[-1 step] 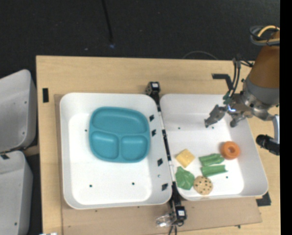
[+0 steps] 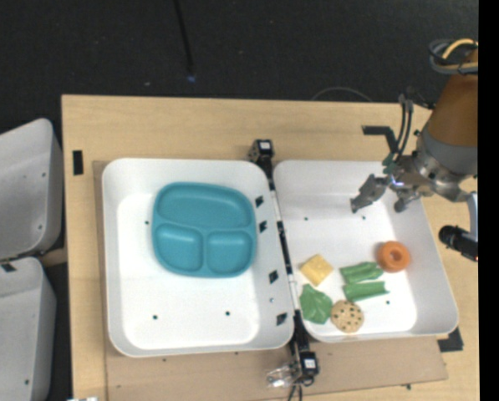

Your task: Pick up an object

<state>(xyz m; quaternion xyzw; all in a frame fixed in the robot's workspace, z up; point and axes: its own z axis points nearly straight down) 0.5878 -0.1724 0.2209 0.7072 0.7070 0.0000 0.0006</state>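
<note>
My gripper (image 2: 383, 195) hangs over the upper right part of the right bin (image 2: 333, 186), its two fingers spread open with nothing between them. The objects lie below it near the bin's front: an orange ring-shaped piece (image 2: 393, 256), a yellow cheese-like block (image 2: 317, 269), two green bean-like pieces (image 2: 363, 280), a green leafy piece (image 2: 315, 304) and a brown speckled cookie (image 2: 347, 316). The gripper is well above and behind all of them, closest to the orange piece.
The left bin (image 2: 132, 316) holds a teal divided plate (image 2: 204, 228). A black clip (image 2: 262, 150) sits at the back where the bins meet, another fitting (image 2: 295, 370) at the front. The wooden bench (image 2: 190, 124) surrounds both bins.
</note>
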